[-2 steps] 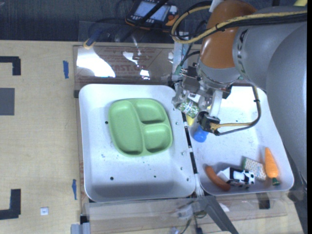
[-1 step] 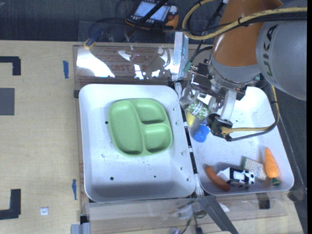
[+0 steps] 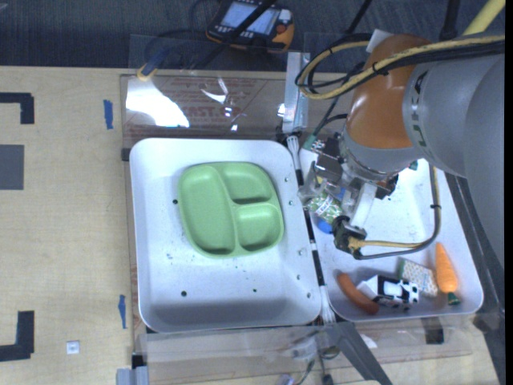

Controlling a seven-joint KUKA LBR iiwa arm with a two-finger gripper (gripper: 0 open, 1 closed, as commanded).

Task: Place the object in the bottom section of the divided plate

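Green plate (image 3: 231, 209) still bare; gripper (image 3: 327, 207) at its 3 o'clock over right bin (image 3: 465, 287), can't tell grip. Nothing placed yet imo.

Carrot (image 3: 446, 273), sausage (image 3: 355, 291), perhaps a toy cow (image 3: 397, 289), right bin (image 3: 465, 301).

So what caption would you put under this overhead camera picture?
Grey-and-orange arm reaching into the right bin of toy food, green divided plate waiting in the left bin.
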